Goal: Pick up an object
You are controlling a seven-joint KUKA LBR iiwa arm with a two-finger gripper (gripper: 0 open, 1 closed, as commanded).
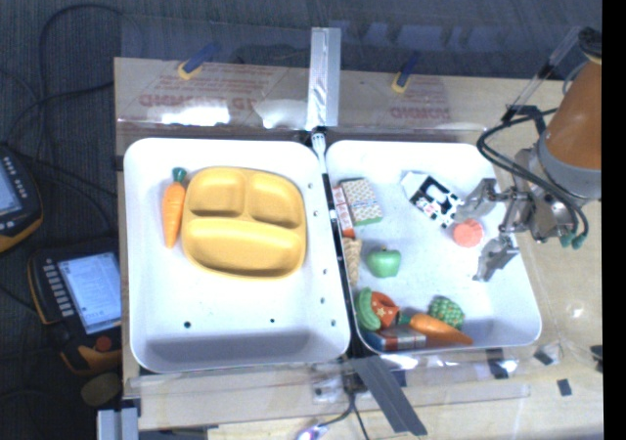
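A wooden bench (88,262) on dark carpet bears two white bins side by side.

The left bin (147,330) holds two things: one carrot (173,209) lying upright along its 9 o'clock side, and one yellow tray (244,221) with three compartments just beside it, toward 12 o'clock of the bin's centre.

The right bin (518,311) holds the rest. At 10 o'clock lies one patterned box (358,201); near the centre-left, one green apple (383,261). At 7 o'clock a heap lies against the wall: a second carrot (436,327), one green speckled fruit (446,310), and small red and green pieces too jumbled to count. At 12 o'clock is one black-and-white checked item (432,198), and just at its 4 o'clock one pink ball (468,233).

The gripper (504,228) hangs at the bin's 3 o'clock, fingers spread apart and grasping nothing, the pink ball just beside it at 9 o'clock.
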